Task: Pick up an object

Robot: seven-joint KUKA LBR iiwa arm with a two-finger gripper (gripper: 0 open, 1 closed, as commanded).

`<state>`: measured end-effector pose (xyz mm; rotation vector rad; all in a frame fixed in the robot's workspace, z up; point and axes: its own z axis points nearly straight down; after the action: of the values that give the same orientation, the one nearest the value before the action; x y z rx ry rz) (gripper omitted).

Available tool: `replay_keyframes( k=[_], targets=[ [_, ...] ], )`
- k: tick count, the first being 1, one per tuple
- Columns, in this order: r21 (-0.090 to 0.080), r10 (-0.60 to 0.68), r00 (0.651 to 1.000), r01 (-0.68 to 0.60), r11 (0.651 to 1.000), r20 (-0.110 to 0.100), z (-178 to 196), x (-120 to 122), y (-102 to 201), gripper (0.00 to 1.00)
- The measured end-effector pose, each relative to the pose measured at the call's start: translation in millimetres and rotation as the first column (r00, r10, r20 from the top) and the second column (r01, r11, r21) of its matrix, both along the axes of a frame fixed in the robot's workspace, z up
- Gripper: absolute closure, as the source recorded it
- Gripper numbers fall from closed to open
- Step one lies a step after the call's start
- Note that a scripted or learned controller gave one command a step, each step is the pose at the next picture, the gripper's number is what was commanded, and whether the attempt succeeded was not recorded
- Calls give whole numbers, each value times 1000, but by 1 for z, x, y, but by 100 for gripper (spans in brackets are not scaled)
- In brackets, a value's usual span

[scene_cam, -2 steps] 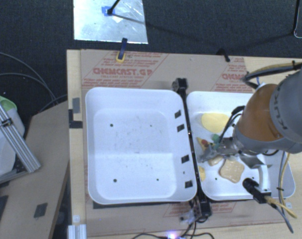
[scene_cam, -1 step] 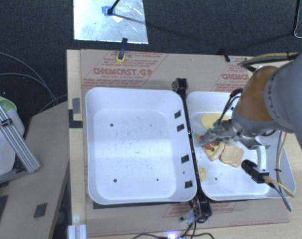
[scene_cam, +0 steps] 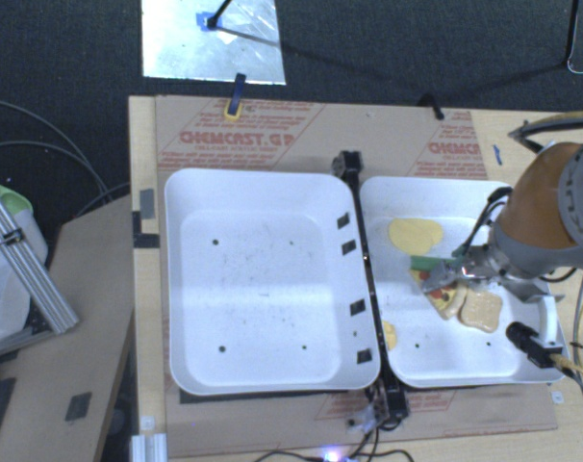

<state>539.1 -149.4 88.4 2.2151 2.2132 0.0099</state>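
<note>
Arm: one, grey with an orange band, reaching in low over the right shallow white bin [scene_cam: 465, 359]. Its pincer [scene_cam: 443, 275] sits among a cluster of small objects near that bin's middle; whether it is apart or together cannot be told.

Bins: two, side by side on the table.

Right bin holds: one flat yellow oval piece [scene_cam: 415, 234]; one tan toast-shaped piece [scene_cam: 481, 310] (just beside the pincer); one green strip [scene_cam: 426, 262].
</note>
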Motion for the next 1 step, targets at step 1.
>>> replay_keyframes(
  k=[1],
  targets=[
    [-2,6,1000,-6,1000,1,78,47,-14,0]
  ],
)
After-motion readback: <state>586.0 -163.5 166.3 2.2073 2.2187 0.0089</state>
